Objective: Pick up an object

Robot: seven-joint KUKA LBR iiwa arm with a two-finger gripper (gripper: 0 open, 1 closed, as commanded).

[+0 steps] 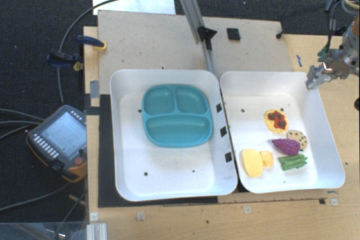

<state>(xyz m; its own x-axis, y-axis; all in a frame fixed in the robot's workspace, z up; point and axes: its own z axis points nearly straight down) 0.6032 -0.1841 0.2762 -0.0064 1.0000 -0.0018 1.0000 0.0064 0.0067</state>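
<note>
green bean bundle (293, 162), long axis left-right, slightly tilted

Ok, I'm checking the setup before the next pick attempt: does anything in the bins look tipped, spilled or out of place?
Nothing stands out. The teal divided plate lies flat in the left bin, and the toy foods, including the purple grapes and green piece, sit grouped inside the right bin. The gripper is over that bin's far right corner.

Two bins (121, 121), one plate (177, 115), six toys (288, 146)
</note>
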